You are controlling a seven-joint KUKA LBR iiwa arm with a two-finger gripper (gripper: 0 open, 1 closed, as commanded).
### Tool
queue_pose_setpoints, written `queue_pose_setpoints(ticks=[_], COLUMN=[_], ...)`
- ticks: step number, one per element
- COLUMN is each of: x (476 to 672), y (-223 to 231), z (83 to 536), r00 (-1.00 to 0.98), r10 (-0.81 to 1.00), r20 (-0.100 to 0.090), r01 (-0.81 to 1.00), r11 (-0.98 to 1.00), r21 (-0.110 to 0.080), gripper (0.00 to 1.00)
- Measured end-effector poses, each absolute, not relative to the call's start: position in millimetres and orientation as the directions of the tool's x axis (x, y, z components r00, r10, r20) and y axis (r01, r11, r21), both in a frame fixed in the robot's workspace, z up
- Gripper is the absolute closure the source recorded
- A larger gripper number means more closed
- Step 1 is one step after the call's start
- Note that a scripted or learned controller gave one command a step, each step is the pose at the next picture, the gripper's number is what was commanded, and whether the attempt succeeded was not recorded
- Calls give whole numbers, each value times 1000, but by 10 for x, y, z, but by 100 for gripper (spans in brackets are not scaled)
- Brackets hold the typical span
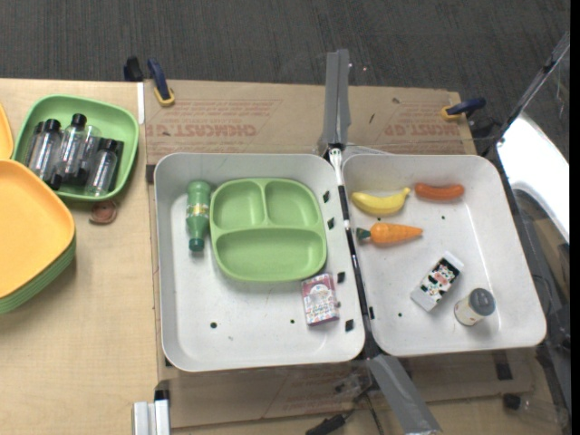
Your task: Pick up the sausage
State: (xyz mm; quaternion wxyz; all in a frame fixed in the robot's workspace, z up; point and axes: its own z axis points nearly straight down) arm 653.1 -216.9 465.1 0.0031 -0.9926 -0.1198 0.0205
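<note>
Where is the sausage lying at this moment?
The sausage lies in the right bin, near its far edge, just right of the banana and beyond the carrot.

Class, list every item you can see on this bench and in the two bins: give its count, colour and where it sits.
Sausage: 1, red-orange, right bin, far edge.
Toy banana: 1, yellow, right bin, left of sausage.
Toy carrot: 1, orange, below banana.
Patterned small box: 1, white and black, right bin.
Small round jar: 1, grey lid, right bin's near corner.
Divided plastic plate: 1, green, left bin.
Small bottle: 1, green, left of plate.
Small packet: 1, pinkish, left bin.
Square dish of dark vials: 1, green, left bench.
Stacked plates: orange, far left.
</note>
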Motion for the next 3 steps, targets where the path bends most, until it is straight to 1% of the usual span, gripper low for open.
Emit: queue_pose_setpoints(ticks=[3], x=[6574], y=[-2131], z=[4805], r00=[966], r10=[253], r20=[-60], r01=[253], r11=[-967], r21=[-17], gripper=[100])
